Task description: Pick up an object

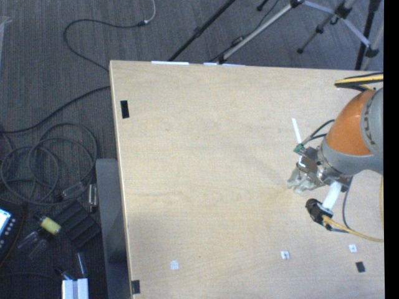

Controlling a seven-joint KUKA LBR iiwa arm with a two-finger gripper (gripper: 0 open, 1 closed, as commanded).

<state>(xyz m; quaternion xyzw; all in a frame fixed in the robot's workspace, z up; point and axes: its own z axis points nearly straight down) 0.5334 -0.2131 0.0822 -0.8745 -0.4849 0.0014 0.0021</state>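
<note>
One candidate stands out on this pale wooden worktop (206,167): a thin white stick (296,130), lying flat near the right side, just above and left of the claw (303,178). Its long axis runs nearly up-down in the camera view, leaning a touch so the upper end sits further left than the lower end, which points down toward the wrist.

The arm (352,132), orange band and all, hangs low over the wood with the claw close beneath the stick's lower end, apart from it as far as I can make out. Whether the claw is spread or pinched, I cannot tell; the metal parts blur together at this angle.

My read on handling: this stick looks very light, stiff and narrow, lying flush on the surface, so it could skid or flick away under a glancing touch. Best bet would be to close across its width near the middle, square to that long axis. No white bins visible here, just bare board and small black markers (124,109).
</note>
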